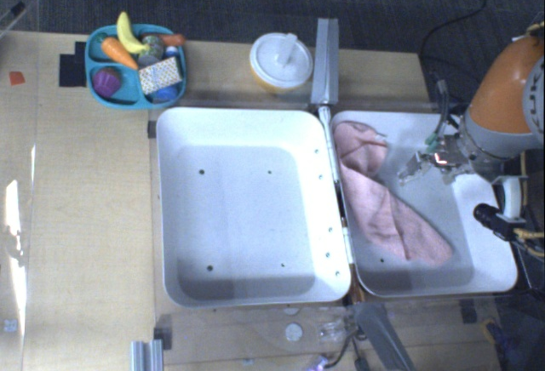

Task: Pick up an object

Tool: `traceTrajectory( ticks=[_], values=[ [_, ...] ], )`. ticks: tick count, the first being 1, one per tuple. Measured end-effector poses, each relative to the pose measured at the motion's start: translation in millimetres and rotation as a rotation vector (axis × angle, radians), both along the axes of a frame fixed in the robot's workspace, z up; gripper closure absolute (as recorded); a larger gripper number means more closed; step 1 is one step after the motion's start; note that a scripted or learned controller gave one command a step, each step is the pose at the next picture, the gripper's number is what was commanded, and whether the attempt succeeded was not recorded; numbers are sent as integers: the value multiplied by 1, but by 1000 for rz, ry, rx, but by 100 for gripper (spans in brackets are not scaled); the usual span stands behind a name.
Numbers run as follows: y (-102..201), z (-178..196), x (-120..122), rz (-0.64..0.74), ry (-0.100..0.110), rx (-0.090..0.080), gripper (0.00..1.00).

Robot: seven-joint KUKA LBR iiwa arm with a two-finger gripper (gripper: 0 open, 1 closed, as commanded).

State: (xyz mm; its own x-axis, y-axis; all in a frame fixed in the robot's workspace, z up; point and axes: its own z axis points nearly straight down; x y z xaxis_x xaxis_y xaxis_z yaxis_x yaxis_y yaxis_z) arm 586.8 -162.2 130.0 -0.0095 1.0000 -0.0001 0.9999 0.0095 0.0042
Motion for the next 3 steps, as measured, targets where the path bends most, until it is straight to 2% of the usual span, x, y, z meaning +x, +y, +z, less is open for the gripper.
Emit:
traceTrajectory(
  ticks=[1,2,3],
  values=[
    [47,-40,-1,193,-9,-2,0],
    [56,35,-33,582,-7,-6,0],
    [58,-39,-46,741,-12,-9,0]
  ],
)
